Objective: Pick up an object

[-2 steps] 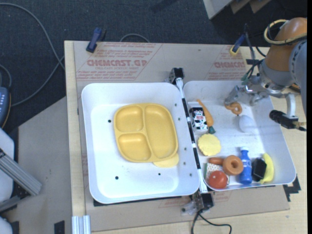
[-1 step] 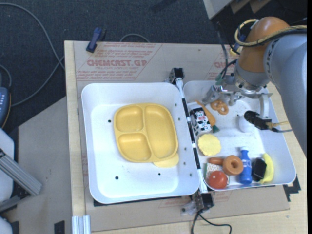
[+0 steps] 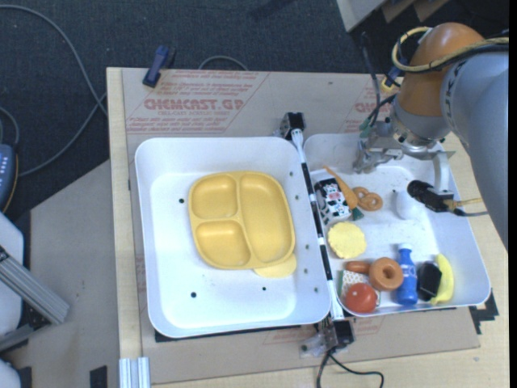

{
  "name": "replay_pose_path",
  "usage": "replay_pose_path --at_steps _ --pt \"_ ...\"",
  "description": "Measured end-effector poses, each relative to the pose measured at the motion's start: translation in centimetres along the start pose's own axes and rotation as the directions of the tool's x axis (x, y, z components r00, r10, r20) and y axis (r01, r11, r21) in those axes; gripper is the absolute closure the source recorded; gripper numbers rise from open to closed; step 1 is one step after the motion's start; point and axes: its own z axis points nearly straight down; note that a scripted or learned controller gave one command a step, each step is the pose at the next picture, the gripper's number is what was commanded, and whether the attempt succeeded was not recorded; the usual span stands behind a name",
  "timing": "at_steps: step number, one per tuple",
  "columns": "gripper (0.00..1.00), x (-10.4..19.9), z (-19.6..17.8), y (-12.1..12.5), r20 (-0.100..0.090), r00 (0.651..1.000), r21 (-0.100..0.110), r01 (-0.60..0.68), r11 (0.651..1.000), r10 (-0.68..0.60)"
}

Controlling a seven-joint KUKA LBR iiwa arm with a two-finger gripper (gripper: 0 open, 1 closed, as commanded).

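Observation:
My gripper (image 3: 367, 158) hangs over the far end of the right bin (image 3: 468, 257), with nothing seen in its hold. Just in front of it lie an orange stick (image 3: 343, 186), a small brown pretzel ring (image 3: 370, 200) and a black-and-white patterned item (image 3: 329, 200). A small white piece (image 3: 402, 204) lies to their right. Further forward are a yellow round disc (image 3: 346, 239), a brown donut (image 3: 385, 273), a red tomato (image 3: 361, 297), a blue bottle (image 3: 405, 278), a black item (image 3: 428, 280) and a yellow banana (image 3: 445, 280).
The left bin (image 3: 161, 233) holds a yellow divided plate (image 3: 241, 219) with a flat yellow piece (image 3: 276, 270) peeking out under its front edge. A blue clip (image 3: 157, 65) lies on the bench's far left corner. A black clamp (image 3: 292, 124) sits between the bins.

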Motion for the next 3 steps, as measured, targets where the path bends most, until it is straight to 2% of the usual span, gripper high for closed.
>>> replay_pose_path --at_steps 1,2,3 --pt "0.0 0.0 0.0 0.0 0.0 1.0 0.001 0.0 1.0 0.0" --pt "0.0 0.3 1.1 -8.3 0.0 1.0 0.001 -0.003 1.0 0.003" --pt "0.0 -1.1 1.1 -4.0 0.001 1.0 -0.001 -0.002 1.0 0.002"
